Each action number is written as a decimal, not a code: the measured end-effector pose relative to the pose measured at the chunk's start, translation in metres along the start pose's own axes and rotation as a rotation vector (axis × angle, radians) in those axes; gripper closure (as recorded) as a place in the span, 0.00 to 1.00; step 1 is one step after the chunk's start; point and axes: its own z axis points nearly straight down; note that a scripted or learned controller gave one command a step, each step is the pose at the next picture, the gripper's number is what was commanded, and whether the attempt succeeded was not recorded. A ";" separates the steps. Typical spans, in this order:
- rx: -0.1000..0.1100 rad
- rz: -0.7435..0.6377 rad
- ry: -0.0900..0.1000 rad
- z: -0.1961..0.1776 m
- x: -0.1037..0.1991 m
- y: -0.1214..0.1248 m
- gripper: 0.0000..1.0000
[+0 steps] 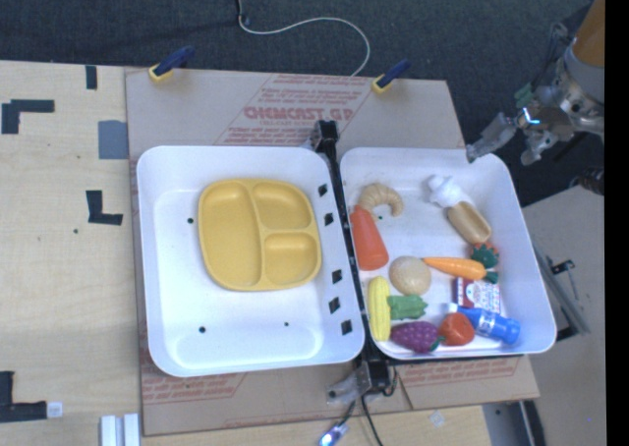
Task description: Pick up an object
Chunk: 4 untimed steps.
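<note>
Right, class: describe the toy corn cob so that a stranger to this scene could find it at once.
Start at the right-hand white bin, the one crowded with toy food. Along its left wall, near the front, the corn cob lies lengthwise, below the orange-red sausage. It is the only yellow, ridged piece there, with a green toy beside it.

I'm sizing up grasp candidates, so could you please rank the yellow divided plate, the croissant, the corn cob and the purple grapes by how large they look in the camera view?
Largest to smallest:
1. Yellow divided plate, by far.
2. Corn cob.
3. Croissant and purple grapes: too alike to rank.
</note>
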 end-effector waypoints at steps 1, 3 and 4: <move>0.016 -0.004 0.007 0.106 0.085 -0.064 0.00; 0.005 0.000 0.002 0.144 0.119 -0.134 1.00; -0.002 0.004 -0.001 0.191 0.116 -0.150 1.00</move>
